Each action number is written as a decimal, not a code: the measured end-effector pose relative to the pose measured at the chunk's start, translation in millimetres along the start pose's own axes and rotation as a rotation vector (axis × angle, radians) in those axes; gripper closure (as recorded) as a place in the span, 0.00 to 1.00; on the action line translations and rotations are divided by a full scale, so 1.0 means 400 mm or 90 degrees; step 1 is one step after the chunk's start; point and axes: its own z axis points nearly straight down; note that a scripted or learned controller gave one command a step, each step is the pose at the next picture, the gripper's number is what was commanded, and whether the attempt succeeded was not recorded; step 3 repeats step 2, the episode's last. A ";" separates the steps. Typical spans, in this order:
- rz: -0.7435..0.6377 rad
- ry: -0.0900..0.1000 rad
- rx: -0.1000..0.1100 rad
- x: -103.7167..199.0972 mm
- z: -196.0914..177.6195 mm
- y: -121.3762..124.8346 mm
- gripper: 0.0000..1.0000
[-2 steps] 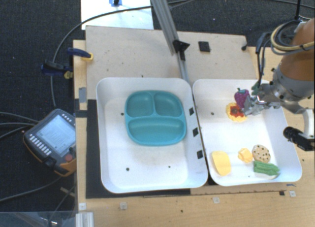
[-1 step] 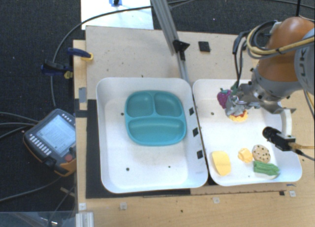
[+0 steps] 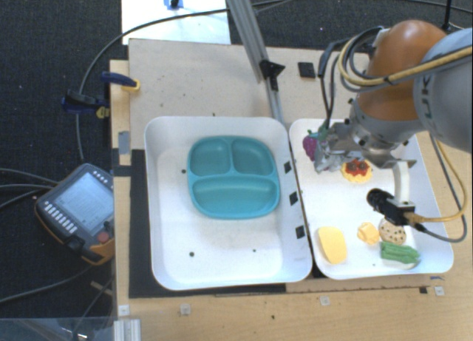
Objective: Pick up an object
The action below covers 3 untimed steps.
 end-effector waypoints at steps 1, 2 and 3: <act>0.000 0.000 0.000 0.135 -0.017 0.009 1.00; 0.000 0.000 0.000 0.259 -0.005 0.013 1.00; 0.000 0.000 0.000 0.259 -0.005 0.013 1.00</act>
